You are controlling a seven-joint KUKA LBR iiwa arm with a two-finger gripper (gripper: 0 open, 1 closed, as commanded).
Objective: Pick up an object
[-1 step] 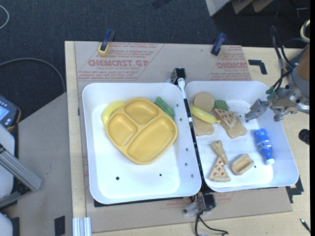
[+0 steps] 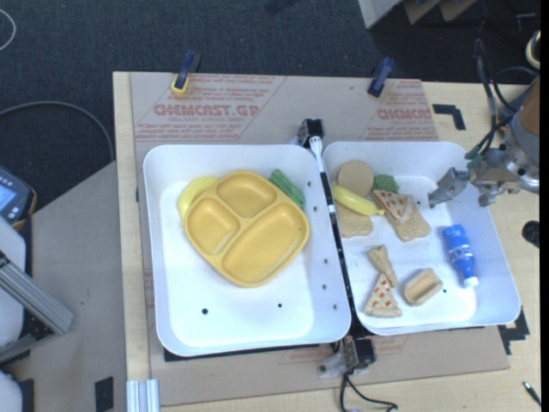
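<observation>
Here the gripper (image 2: 452, 187) hangs over the right bin's (image 2: 497, 303) far right rim; I cannot tell its state. Bare floor lies between it and the blue bottle (image 2: 459, 254). Two pizza slices, one banana (image 2: 356, 201), one bread roll (image 2: 421, 286).

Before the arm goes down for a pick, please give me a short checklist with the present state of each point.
1. Gripper is over the right bin: ok.
2. Fingers free of any object: cannot tell.
3. Blue bottle lies apart from the other objects: ok.
4. Banana is free to grasp: not ok, it touches the round cookie.
5. Yellow divided tray sits in the left bin, away from the arm: ok.
</observation>
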